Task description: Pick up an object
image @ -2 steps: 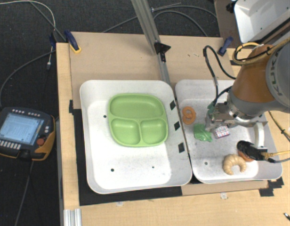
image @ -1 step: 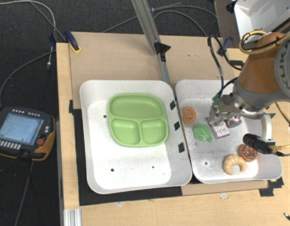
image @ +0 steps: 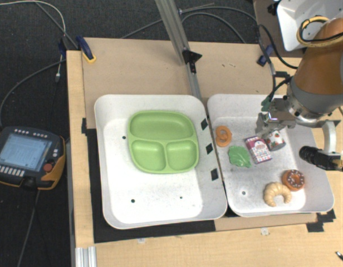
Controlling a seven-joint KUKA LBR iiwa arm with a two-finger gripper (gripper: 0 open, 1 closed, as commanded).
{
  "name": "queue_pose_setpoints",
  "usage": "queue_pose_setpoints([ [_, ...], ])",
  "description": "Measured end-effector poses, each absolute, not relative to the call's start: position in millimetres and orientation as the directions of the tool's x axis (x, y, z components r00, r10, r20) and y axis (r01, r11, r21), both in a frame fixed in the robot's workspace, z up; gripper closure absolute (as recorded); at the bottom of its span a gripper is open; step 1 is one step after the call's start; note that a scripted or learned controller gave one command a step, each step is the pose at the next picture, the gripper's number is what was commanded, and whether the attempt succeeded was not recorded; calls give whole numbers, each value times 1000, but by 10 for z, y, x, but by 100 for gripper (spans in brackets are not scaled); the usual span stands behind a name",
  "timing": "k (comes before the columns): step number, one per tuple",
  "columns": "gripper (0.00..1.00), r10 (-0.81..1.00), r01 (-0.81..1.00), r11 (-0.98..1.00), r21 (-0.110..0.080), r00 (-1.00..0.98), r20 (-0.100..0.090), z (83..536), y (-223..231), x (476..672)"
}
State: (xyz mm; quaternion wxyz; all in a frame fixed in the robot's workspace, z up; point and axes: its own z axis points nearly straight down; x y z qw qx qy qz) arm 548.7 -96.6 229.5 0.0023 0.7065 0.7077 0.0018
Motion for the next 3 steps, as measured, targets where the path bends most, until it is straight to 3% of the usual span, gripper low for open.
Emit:
queue_pose_setpoints([
  [2,100,1000,1000,5,-1,-5,2,2352,1,5490],
  [3,100,1000,1000,6,2,-6,2,2375,484,5622],
])
